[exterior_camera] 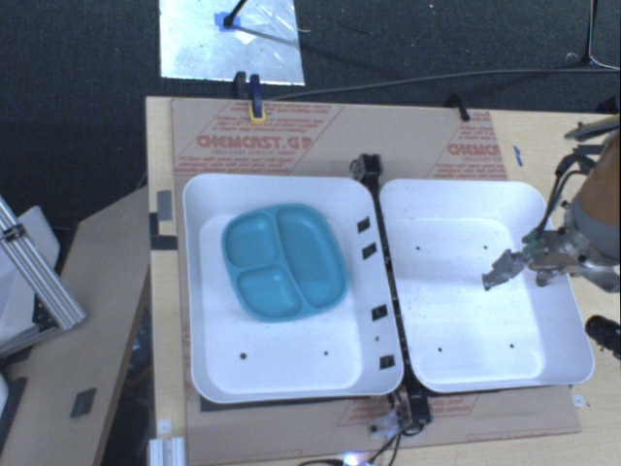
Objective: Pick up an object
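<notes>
A teal divided plate [284, 261], with three compartments, is lying flat in the left bin [209, 357], sitting toward the upper middle of that bin's floor and turned at a slight angle to the bin walls. It is touching nothing else.

The arm [594, 216] is reaching in from the right, and its hand [500, 272] is hanging over the right bin [466, 357], pointing left, above the bin's floor in its right half. The hand is well apart from the plate, with the divider between the two bins lying between them. Nothing is showing between the grey fingertips; whether the fingers are spread or pressed together I cannot tell, since they are blurring into one small grey shape.

Both white bins are sitting side by side on a brown board printed with red lettering [254, 143], which is lying on the desk [107, 289]. A blue and yellow clamp [254, 97] is gripping the board's far edge. Small black clips [367, 225] are lining the seam between the bins. Beyond the desk, a shiny metal sheet [230, 25] is lying on the dark floor. A slanted aluminium rail [37, 270] is showing at the left edge.
</notes>
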You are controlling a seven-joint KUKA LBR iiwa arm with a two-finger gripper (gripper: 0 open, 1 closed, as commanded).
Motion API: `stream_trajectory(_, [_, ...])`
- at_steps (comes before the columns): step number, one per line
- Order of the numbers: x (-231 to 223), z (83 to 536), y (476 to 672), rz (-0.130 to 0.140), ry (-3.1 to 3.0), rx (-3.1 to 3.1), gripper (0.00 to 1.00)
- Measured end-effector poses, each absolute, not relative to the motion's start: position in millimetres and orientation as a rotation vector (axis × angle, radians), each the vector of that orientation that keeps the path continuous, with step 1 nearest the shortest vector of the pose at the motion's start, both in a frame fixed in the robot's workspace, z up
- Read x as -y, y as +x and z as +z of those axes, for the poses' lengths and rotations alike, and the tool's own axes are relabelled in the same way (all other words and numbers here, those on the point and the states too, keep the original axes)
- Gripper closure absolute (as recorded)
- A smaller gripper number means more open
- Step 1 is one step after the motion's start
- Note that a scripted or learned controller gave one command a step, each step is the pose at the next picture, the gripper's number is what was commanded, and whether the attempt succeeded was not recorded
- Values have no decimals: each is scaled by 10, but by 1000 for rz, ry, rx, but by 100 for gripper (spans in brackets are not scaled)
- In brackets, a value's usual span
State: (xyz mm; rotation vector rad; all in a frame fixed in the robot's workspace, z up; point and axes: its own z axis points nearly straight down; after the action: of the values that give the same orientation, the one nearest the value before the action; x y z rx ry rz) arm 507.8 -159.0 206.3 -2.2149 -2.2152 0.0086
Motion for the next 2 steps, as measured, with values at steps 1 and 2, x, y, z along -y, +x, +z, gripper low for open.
stream_trajectory(1, [1588, 2118, 5107, -1, -2219, 2226, 0])
stream_trajectory(2, [1620, 1690, 5137, 2, -2218, 2221, 0])
